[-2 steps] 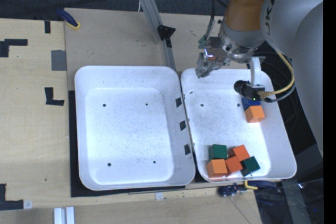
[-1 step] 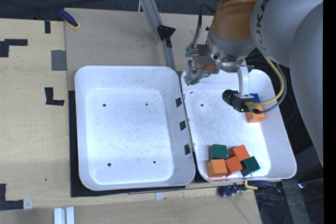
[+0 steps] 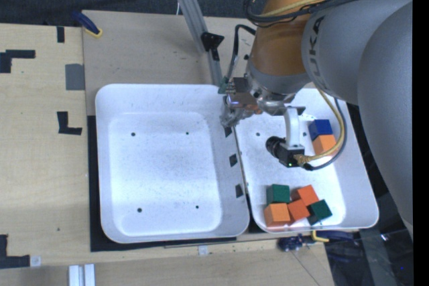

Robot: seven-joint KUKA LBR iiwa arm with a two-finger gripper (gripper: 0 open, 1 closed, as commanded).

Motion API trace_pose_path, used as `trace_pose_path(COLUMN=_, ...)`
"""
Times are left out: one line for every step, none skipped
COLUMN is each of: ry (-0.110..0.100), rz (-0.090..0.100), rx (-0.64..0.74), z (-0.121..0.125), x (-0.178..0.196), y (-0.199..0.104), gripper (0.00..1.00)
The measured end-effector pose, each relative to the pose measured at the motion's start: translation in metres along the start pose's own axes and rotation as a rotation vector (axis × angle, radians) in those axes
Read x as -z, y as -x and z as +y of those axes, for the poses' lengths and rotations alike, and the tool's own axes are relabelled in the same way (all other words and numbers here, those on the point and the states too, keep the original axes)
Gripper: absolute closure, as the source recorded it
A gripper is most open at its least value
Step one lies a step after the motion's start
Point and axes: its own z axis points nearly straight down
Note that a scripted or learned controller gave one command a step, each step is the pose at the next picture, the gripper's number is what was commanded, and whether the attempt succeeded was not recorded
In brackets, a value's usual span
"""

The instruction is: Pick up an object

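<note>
Place: robotics lab
Arm: grey KUKA arm with an orange band
Worktop: plywood worktop, black tape marks
Bins: 2 white bins

You had open floor across the left bin; in the right bin, the arm blocked the far half, and clustered blocks crowded the near edge
</note>
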Motion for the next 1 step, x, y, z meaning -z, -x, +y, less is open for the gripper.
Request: trace_pose_path(ry=0.001, rz=0.001, rx=0.001, z=-0.0290, x=0.0052, y=-0.0364, gripper=1.00)
